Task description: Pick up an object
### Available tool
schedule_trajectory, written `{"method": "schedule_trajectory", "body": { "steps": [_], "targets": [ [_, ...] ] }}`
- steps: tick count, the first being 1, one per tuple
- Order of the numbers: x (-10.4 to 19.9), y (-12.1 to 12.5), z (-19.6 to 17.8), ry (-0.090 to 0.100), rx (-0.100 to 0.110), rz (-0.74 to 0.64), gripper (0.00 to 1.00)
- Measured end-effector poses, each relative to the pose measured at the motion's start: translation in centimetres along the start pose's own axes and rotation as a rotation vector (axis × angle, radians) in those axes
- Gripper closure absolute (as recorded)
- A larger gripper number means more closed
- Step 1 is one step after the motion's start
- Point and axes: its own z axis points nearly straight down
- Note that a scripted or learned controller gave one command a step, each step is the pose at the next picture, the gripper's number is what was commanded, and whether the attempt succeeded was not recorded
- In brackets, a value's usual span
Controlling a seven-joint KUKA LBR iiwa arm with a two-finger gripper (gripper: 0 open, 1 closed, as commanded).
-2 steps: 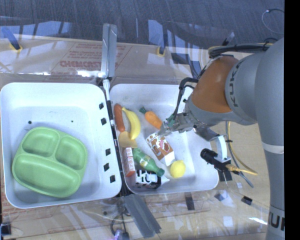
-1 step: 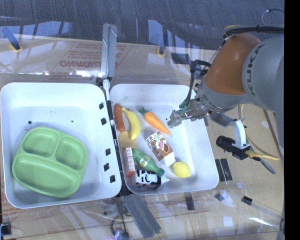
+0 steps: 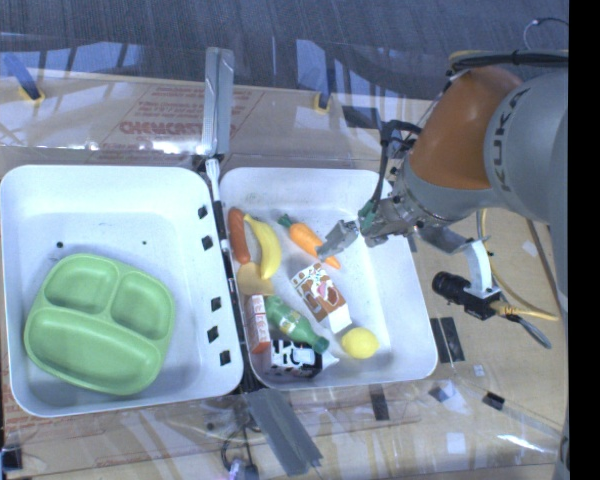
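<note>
The right bin (image 3: pixel 385 283) holds a mixed heap. In it lie a yellow banana (image 3: pixel 266 248), an orange carrot (image 3: pixel 303 235), a reddish sausage (image 3: pixel 239 234), a small printed carton (image 3: pixel 320 294), a green bottle (image 3: pixel 296 324), a red bottle (image 3: pixel 259 326), a lemon (image 3: pixel 360 343) and a black-and-white item (image 3: pixel 298 356). My gripper (image 3: pixel 336 239) hangs low over the bin's upper middle, just right of the carrot and above the carton. I see nothing held in it.
The left bin (image 3: pixel 100 203) holds a green divided plate (image 3: pixel 98 323) at its lower left. A metal divider bar (image 3: pixel 217 108) stands between the bins at the back. The arm's grey and orange body (image 3: pixel 470 148) overhangs the right bin's far right corner.
</note>
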Motion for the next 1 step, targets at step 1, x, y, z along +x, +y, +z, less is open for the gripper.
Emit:
{"method": "schedule_trajectory", "body": {
  "steps": [1],
  "targets": [
    [-2.13,-2.1,-2.84,-0.001,-0.001,-0.027,0.0]
  ]
}}
